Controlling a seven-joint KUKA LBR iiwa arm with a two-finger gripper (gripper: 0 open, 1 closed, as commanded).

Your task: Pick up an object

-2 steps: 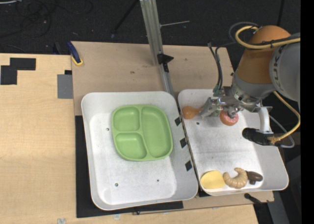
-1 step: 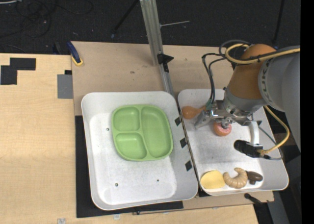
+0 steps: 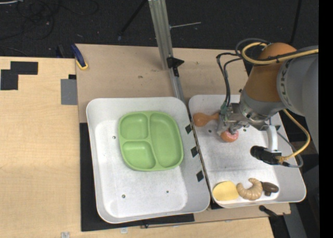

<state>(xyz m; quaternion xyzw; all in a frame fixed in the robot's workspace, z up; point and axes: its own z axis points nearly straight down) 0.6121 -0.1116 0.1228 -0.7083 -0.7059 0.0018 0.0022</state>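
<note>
Pink round toy [image 3: 229, 136] lies directly beneath the gripper [image 3: 229, 126], right bin [image 3: 229, 165]

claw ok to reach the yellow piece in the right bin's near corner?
Probably yes. The yellow piece lies uncovered in the same bin as the claw, bare floor between; the tan croissant-shaped toy crowds its right side.

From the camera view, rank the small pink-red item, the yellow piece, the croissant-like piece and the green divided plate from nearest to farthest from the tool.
1. small pink-red item, right beneath the tool, right bin.
2. croissant-like piece, right bin's near edge.
3. yellow piece, near-left corner of that bin; almost level with the croissant, hard to separate.
4. green divided plate, left bin.
</note>
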